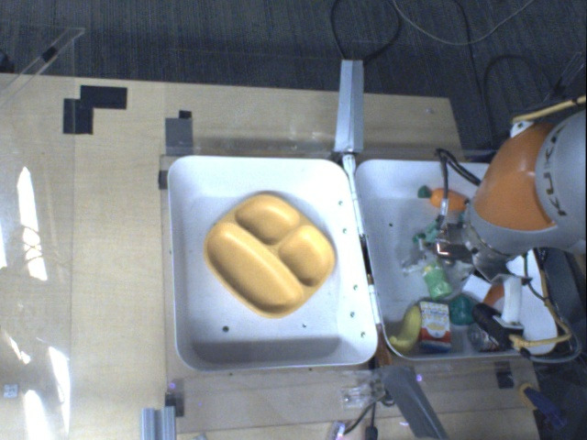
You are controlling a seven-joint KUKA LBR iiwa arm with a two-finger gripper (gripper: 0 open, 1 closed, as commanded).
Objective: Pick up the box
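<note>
Camera view, left bin [183, 246]: it holds a yellow three-lobed tray [269, 253], lying flat near its middle, well apart from the arm.

Camera view, right bin [390, 204]: a clutter of small things sits in its near half, under and beside the arm.

Box [434, 323]: a small carton with a red and white printed face, near the front wall of the right bin, just beside a yellow banana-like piece [405, 330] on its left and a teal item [460, 311] on its right. I judge this to be the task's box.

Arm [527, 191]: the orange band and grey wrist hang over the right bin's far right part.

Gripper [447, 246]: it sits low among the clutter, above the box and apart from it. Whether it is spread or pressed together I cannot tell; nothing is plainly pinched.

Step in hand: as I judge it, the approach, with the box not yet taken.

Doing it well: come straight down over the carton, line up across its narrower sides, and keep clear of the banana-like piece and the teal item so they are not caught in the grasp.

Hard to make out: a green thing [437, 282] below the gripper and the small pieces near it blur together; an orange-tipped item [431, 192] farther back is unclear; the bin's right side is covered by the arm.
</note>
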